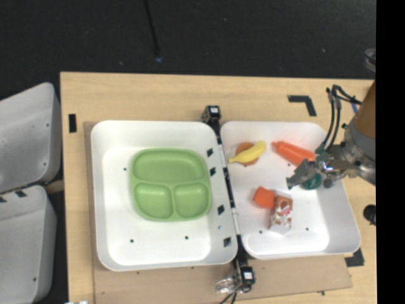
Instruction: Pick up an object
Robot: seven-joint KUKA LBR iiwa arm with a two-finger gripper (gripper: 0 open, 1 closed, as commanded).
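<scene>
Nearest you, the crinkled snack packet lies beside an orange block, while your gripper, spread unclear, hovers over a teal object below the orange carrot; crowding risks a glancing, empty close.

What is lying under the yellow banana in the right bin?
An orange round object lies under the banana. Its edges show around the banana; its middle is covered, so what it is stays unclear.
</scene>
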